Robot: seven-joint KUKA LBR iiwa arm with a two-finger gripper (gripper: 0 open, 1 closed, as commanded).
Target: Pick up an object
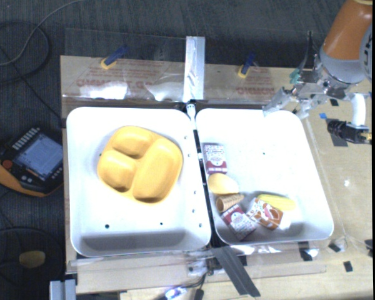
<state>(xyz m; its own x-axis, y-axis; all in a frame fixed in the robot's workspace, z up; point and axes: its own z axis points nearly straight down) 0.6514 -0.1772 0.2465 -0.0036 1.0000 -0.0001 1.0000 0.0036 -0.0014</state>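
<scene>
My gripper (pixel 286 102) hangs above the far right corner of the right bin (pixel 262 136), its fingers spread and nothing between them. The orange-banded arm (pixel 350 24) rises behind it at the top right. In the right bin's near left part lie a dark red packet (pixel 214 157), a pale yellow round piece (pixel 222 183), a small cone (pixel 229 201), two red-and-white wrappers (pixel 239 220) (pixel 267 214) and a yellow piece (pixel 276 201). A big yellow lumpy object (pixel 139 162) fills the middle of the left bin (pixel 87 224).
A metal divider post (pixel 194 67) stands behind the seam between the bins. Clear plastic sheeting with yellow-blue clips (pixel 114 57) lies along the back. A handheld pendant (pixel 30 161) rests on the floor at left.
</scene>
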